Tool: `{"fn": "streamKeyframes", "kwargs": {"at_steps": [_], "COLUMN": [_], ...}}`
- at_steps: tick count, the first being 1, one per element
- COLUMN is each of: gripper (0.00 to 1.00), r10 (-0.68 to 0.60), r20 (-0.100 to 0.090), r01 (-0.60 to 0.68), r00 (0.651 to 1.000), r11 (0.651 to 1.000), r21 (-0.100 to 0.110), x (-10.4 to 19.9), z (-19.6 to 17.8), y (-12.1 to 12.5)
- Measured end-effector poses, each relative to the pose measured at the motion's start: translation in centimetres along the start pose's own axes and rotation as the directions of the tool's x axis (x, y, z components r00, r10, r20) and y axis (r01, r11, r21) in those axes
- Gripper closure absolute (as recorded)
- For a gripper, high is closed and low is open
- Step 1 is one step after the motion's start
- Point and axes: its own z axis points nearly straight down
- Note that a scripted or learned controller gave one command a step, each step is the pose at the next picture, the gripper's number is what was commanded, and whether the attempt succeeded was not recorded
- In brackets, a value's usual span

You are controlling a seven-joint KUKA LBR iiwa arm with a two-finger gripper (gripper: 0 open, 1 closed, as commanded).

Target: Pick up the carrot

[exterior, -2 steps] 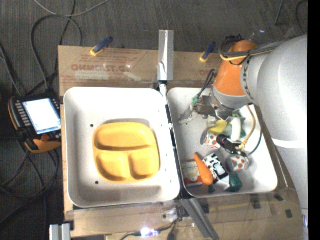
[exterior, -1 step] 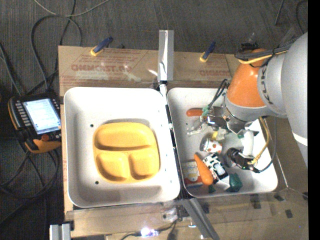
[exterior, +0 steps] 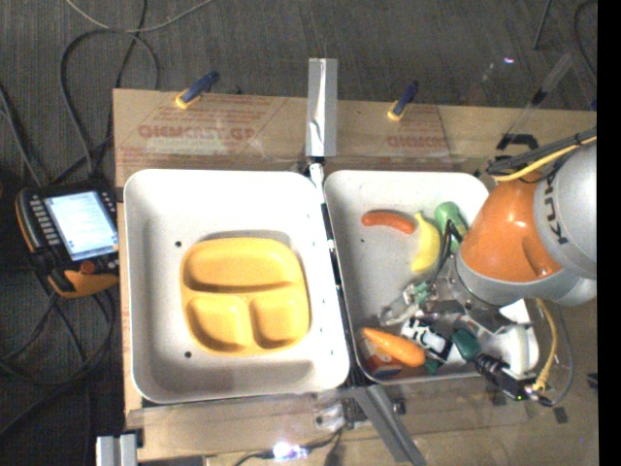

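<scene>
carrot's place: we find the carrot (exterior: pixel 393 347) in the right bin (exterior: pixel 342 260), low against its front wall, near the front-left corner.
carrot's axis: it lies flat and runs left to right with a slight downward slant toward the right; the brighter orange, fatter end sits left.
pincer's place: the pincer (exterior: pixel 427 311) hangs under the orange wrist band, above the clutter in the middle of the same bin.
carrot from pincer: the carrot lies just beside the pincer, toward the front wall and a little left in the view; we judge a short move that way and down is what the pick turns on.
approach: we would set the fingers across the carrot's short width, so closing front to back.
pincer's state: we cannot tell how wide it stands; metal parts and other things blur together there, and nothing shows between it as held.
neighbours: a black-and-white item (exterior: pixel 424 336) touches or nearly touches the carrot's right end; a banana (exterior: pixel 426 245) and a red sausage (exterior: pixel 388 220) lie well behind.
arm nearer: one arm only.
writing: part of "KUKA" on the grey arm; red print on the cardboard under the bins is too faint for us to read.
</scene>
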Motion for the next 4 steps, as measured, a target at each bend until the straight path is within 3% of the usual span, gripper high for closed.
{"fn": "streamKeyframes", "kwargs": {"at_steps": [1,2,3,4], "gripper": [0.0,0.0,0.0,0.0], "r10": [-0.369,-0.274,-0.353,-0.351], "r20": [0.013,-0.002,-0.003,-0.003], "r01": [0.37,0.274,0.353,0.351], "r00": [0.929,0.962,0.936,0.936], "r11": [0.929,0.962,0.936,0.936], "r21": [-0.01,0.003,0.004,0.003], "x": [1.9,3.7,9.7,6.8], "z": [0.2,-9.0,-9.0,-9.0], "y": [0.5,0.2,0.7,0.4]}}
